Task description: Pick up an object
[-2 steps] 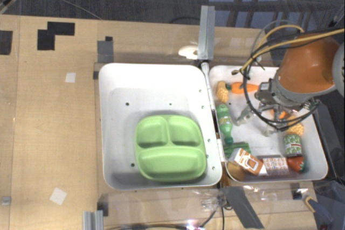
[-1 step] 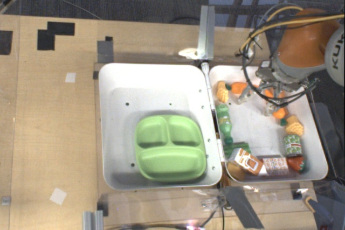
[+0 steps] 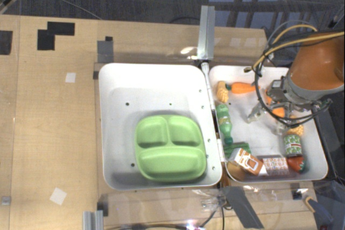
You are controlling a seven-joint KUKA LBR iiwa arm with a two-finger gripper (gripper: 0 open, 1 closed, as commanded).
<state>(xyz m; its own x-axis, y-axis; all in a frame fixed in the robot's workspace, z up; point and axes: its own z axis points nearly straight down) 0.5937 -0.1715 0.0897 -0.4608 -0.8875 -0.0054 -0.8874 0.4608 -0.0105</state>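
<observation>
The right bin [image 3: 318,172] holds several toy foods. An orange carrot [image 3: 241,88] and a yellow corn cob [image 3: 221,92] lie at its far left. A green bottle [image 3: 223,122] rests along the left wall. At the near side are an orange and white carton [image 3: 248,161], a labelled packet [image 3: 275,165] and a green can [image 3: 292,144]. My gripper [image 3: 268,116] hangs low over the bin's middle, its fingers [image 3: 254,114] spread open. A small orange item [image 3: 278,112] shows just under the wrist, not clearly gripped.
The left bin [image 3: 116,89] carries a green divided plate [image 3: 171,148]. A metal post [image 3: 206,29] stands behind the wall between the two bins. Cables loop above the orange-banded wrist [image 3: 318,64]. A small yellow piece [image 3: 295,129] lies beside the can.
</observation>
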